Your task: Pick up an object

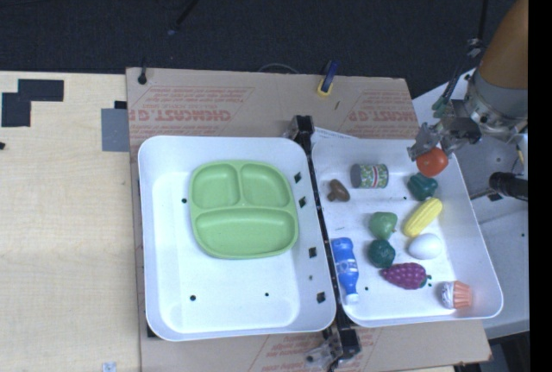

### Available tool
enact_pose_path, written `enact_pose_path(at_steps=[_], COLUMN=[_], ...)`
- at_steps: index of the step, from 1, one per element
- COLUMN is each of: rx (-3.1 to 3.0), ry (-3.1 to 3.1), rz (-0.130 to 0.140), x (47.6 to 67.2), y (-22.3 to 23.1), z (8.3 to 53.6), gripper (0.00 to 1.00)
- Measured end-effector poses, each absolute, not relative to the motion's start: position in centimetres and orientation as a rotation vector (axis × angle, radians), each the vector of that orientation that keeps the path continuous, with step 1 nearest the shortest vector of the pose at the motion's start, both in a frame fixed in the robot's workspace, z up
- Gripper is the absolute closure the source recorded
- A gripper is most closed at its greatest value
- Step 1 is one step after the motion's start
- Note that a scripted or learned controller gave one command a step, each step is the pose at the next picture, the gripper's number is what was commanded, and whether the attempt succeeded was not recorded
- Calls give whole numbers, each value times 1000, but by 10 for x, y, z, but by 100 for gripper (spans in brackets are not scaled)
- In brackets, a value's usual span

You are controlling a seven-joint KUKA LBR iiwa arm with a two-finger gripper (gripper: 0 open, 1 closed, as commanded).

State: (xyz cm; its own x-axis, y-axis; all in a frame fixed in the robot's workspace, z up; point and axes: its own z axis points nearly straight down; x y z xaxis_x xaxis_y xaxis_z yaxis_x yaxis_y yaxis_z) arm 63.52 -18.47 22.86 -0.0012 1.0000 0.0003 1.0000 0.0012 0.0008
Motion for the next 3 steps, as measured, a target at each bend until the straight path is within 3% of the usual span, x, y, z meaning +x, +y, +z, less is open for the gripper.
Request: enact_pose_path(at_steps=[2, 3], rx=[2222, 2218], ry=[2228, 2228], rz=[-3, 1], x=[606, 609], y=[-85, -33], z=[212, 229], gripper=[100, 100])
